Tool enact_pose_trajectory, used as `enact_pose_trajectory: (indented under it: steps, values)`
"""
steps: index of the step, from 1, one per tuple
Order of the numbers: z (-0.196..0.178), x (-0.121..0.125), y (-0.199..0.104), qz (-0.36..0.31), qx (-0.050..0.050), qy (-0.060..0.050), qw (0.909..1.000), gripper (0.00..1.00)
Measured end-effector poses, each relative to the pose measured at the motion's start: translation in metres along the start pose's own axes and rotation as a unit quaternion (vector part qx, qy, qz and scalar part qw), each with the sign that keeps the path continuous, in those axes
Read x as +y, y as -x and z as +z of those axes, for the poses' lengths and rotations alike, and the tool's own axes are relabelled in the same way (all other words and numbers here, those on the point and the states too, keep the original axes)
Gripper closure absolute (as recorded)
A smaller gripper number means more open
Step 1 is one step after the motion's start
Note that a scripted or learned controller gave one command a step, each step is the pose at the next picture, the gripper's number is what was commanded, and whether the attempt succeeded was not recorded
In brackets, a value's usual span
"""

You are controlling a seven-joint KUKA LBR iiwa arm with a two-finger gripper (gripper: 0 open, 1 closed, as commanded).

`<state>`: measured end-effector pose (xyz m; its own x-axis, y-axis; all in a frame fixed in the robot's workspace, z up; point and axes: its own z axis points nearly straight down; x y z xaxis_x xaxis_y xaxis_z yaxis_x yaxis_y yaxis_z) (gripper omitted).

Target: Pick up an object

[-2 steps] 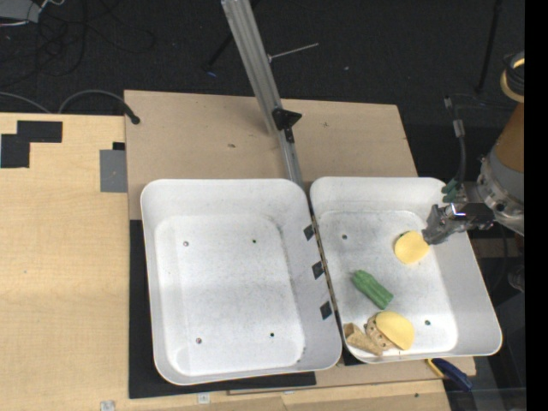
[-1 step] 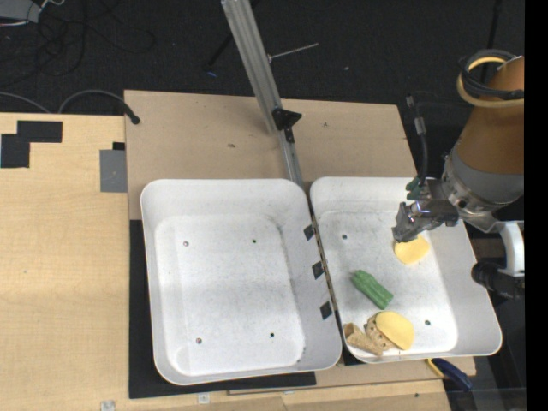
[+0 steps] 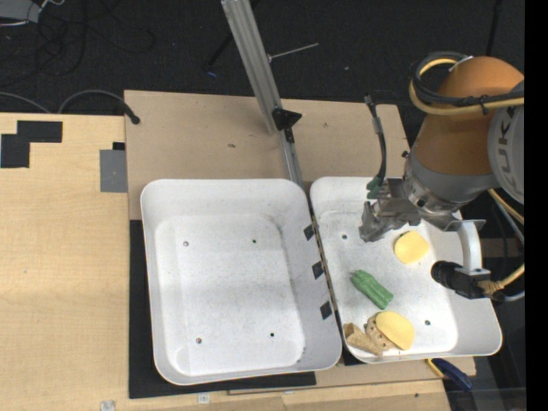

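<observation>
**Gripper low in the right bin, nearest thing just to its right**

While the arm [image 3: 467, 135] reaches in from the right of the frame, its gripper [image 3: 377, 225] hangs low over the upper part of the right bin [image 3: 338, 197], close to the bin's floor. From this slanted overhead camera the dark fingertips merge into one grey clump, so I cannot tell whether they are spread or pressed together; nothing is visibly pinched between them.

Four things lie in that bin. A round yellow piece [image 3: 411, 247] sits just right of and slightly below the gripper, near it but apart. A green oblong piece [image 3: 372, 288] lies lower, toward the middle of the bin, its long axis running from upper left to lower right. At the bin's lower edge a second yellow piece [image 3: 395, 329] rests against a tan crumbly lump [image 3: 364, 339], the two touching. The left bin [image 3: 163, 204] takes up the middle of the frame.

The relation that matters is this: the round yellow piece is the closest candidate, lying a short way toward the lower right of the fingertips. In my judgement a small sideways shift in that direction would bring the gripper over it, and being round it asks for no particular wrist angle. The green piece would demand a longer move down the frame and fingers set across its slanted axis.
</observation>
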<state>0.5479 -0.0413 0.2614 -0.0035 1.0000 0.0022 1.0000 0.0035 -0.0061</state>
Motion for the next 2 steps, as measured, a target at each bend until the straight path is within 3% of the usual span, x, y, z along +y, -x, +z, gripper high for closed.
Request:
enact_pose_trajectory:
  steps: [2]
  values:
    - [0.011, 0.047, -0.09, 0.0, -0.001, 0.002, 1.0, 1.0]
